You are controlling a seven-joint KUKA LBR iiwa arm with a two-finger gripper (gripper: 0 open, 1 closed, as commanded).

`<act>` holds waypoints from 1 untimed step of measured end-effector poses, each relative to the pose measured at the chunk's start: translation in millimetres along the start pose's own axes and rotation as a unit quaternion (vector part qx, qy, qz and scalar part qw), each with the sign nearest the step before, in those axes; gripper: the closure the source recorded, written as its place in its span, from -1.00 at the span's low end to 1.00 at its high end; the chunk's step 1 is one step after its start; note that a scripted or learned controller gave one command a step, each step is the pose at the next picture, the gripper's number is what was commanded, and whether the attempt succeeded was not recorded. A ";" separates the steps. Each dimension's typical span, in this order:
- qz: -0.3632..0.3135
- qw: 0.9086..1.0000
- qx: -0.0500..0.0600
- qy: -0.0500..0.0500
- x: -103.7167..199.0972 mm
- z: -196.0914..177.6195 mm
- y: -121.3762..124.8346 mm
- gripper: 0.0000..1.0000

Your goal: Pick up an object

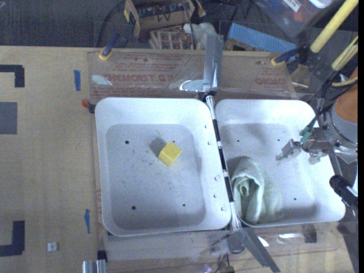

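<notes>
A small yellow cube-shaped block (169,153) is seen lying near the middle of the left shallow white plastic bin (114,118), slightly above centre, with nothing touching it. In the right shallow white plastic bin (267,110), a crumpled pale green cloth (253,192) is bunched against the lower left corner, beside the dividing rims. Further right, the grey two-finger metal gripper (290,151) is held above the right bin's floor, right of centre; nothing is seen between its fingers, and whether they are spread cannot be told.
</notes>
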State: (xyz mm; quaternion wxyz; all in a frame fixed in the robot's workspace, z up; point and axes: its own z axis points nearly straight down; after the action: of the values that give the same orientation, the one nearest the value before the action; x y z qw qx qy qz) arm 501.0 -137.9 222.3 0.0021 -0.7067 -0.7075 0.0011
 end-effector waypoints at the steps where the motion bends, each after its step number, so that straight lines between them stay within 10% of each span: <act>1: -0.011 1.000 -0.008 -0.001 32.2 132.2 -17.2 -1.00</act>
State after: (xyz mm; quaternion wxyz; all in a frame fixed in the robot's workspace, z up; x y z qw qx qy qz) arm 483.2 -105.5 90.3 -0.0044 -0.6993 -0.7148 -0.0034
